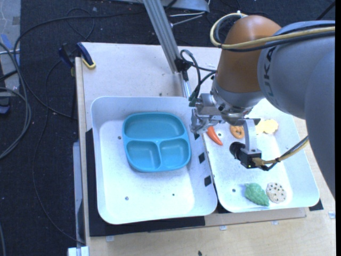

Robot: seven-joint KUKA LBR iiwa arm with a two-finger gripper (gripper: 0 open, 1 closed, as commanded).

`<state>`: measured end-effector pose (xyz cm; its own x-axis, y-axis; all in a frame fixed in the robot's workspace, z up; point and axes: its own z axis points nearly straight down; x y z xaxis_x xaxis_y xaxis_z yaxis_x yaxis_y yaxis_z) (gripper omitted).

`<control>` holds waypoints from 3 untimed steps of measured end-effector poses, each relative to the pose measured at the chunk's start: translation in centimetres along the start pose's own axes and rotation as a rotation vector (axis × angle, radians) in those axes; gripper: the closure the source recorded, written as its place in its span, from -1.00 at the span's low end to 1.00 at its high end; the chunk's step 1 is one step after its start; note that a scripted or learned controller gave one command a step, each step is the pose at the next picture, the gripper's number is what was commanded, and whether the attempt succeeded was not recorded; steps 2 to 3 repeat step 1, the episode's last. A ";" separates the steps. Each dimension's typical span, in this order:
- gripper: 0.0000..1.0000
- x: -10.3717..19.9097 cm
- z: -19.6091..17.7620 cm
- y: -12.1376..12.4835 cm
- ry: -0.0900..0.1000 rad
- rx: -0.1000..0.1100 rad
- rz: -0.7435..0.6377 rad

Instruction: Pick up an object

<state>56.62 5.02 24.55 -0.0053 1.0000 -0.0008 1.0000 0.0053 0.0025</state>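
Note:
In the right bin (298,159), an orange carrot-shaped toy (215,136) lies near the left wall. My gripper (201,125) hangs just above and to the left of the carrot, close to the divide between the bins. Whether it touches the carrot is unclear. To the right of the carrot lie a small orange ring-shaped piece (237,132) and a pale yellow piece (267,126). A green leafy toy (256,194) and a speckled cookie (276,192) rest near the bin's front edge.
The left bin (106,191) bears a blue three-compartment plate (157,142). The grey arm with its orange band (245,52) covers the back of the right bin. A metal pole (162,31) slants up behind the bins. Cables lie on the dark floor at left.

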 end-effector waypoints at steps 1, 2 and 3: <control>1.00 4.3 -0.1 1.6 0.001 0.000 -0.001; 1.00 4.3 -0.1 1.6 0.001 0.000 -0.001; 1.00 4.3 -0.1 1.6 0.001 0.000 -0.001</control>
